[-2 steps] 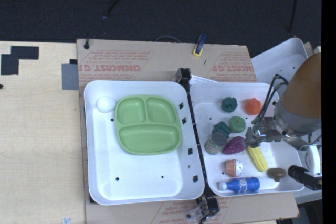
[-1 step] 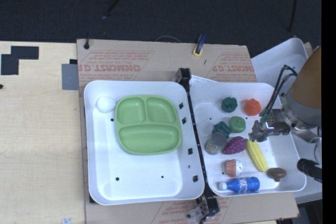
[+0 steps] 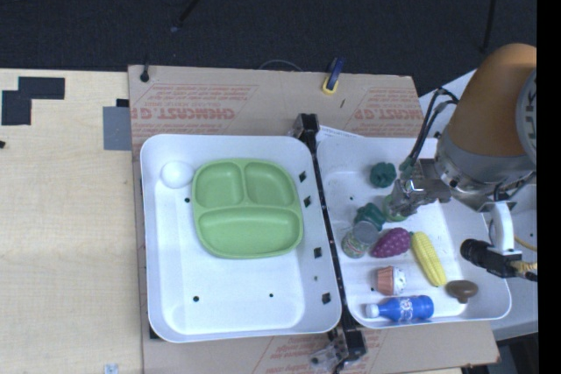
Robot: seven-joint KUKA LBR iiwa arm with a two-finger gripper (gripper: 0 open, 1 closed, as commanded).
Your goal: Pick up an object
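The arm [image 3: 491, 123] reaches in from the right, and the hand [image 3: 405, 197] is low inside the right bin [image 3: 491, 311], among the clutter. From this view it cannot be told whether the hand is open or closed, and no object is visibly held. The step in hand is judged to be the approach and descent onto a target, not the lift. The likeliest target is the teal piece [image 3: 372, 215] just left of the hand, with a grey cup [image 3: 359, 239] touching or just beside it on the near side. A purple grape cluster [image 3: 392, 242] lies just right of the cup, and a yellow corn [image 3: 428, 257] lies further right. A second teal piece [image 3: 382, 175] sits on the far side of the hand. Along the near wall lie a blue bottle [image 3: 401, 308], a small orange pot [image 3: 388, 279] and a brown item [image 3: 461, 289]. The left bin [image 3: 228, 311] holds 1 green tray [image 3: 247, 208] with 3 compartments and a white ball [image 3: 176, 174] at its far left corner. The next move calls for centring over 1 object, closing on it alone without catching its neighbours, then lifting straight up and confirming the object rises with the hand.
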